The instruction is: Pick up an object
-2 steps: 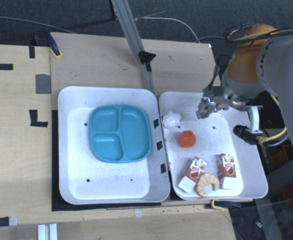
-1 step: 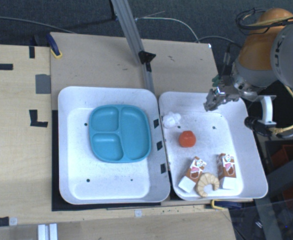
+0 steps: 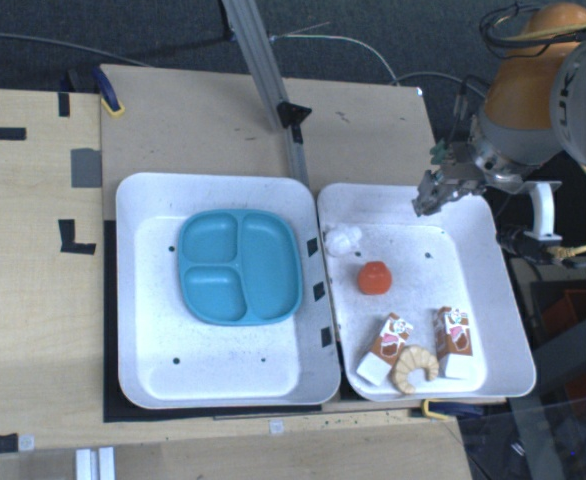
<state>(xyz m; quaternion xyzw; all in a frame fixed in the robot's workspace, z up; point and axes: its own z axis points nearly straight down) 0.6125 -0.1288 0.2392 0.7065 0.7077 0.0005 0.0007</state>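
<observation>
The gripper (image 3: 428,200), its state unclear to me, hovers over the right bin's (image 3: 493,268) far rim, needing to descend toward the red ball (image 3: 374,278).

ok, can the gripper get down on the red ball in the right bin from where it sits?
Probably yes. The gripper hangs over the right bin's top edge, and the red ball lies alone on bare floor, apart from the white crumpled thing and the cartons.

fixed overhead camera, slanted down on both bins (image 3: 318,298)
</observation>
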